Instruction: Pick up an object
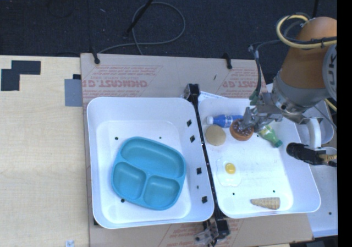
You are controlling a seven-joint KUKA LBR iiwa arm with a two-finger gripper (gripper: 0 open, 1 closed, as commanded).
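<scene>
brown round toy (pixel 241 131), perhaps a doughnut or small pastry, sits in the right bin (pixel 300 185) near its far edge, directly under the gripper (pixel 248 121); whether the fingers are closed on it or spread, i cannot tell, since the wrist hides them. just beside it lie a blue-and-white bottle (pixel 223 120) on its left and a green bottle-like toy (pixel 270 136) on its right, with a tan round bun (pixel 215 136) near the bin's left wall. nearer the camera are a fried egg toy (pixel 230 172) and an ice cream cone (pixel 266 203) lying flat. the left bin (pixel 102 116) holds a blue divided plate (pixel 148 173) with three compartments. both bins rest on a brown cardboard sheet (pixel 137 78) printed with red lettering, beside a pale wooden bench (pixel 38 158). behind is dark carpet with loose cables (pixel 159 17)
</scene>
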